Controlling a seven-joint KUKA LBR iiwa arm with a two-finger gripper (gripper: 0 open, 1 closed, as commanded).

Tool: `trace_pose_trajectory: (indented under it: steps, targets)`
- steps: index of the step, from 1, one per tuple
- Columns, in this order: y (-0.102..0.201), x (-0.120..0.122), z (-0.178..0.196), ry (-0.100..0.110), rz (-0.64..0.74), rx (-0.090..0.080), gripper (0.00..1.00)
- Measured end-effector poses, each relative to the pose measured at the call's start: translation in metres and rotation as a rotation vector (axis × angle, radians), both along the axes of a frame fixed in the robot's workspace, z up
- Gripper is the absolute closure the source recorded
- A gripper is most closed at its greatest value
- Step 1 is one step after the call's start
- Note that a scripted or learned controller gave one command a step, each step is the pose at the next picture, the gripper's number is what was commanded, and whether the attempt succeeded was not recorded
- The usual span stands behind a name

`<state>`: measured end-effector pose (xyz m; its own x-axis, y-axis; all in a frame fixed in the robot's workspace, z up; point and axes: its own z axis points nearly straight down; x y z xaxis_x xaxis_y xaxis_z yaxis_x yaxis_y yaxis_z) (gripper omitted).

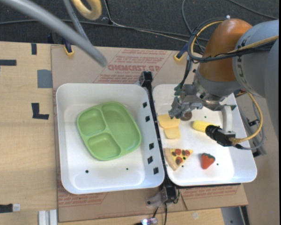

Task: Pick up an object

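gripper (179,110) low over the right bin (243,172), near its left wall; fingers' state cannot be told | yellow cheese pieces (169,126) just below the gripper tip, touching or nearly | corn cob (200,125) mid-bin; pizza slice (177,157) and strawberry (207,160) toward the front edge | green divided plate (108,130) centred in the left bin (68,172)

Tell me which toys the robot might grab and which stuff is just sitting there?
Might grab, in the right bin:
cheese pieces
pizza slice
strawberry
corn cob

Just sitting there:
green divided plate in the left bin
cardboard sheet
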<state>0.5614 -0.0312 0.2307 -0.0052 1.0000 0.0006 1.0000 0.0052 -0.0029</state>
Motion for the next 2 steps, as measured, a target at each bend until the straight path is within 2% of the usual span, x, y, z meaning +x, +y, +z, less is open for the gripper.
trace_pose_trajectory:
  steps: [1, 2]
  targets:
    - [0.044, 0.019, 0.002, -0.002, 0.001, 0.000, 1.00]
    - [0.104, 0.028, -0.007, -0.001, 0.002, 0.000, 1.00]
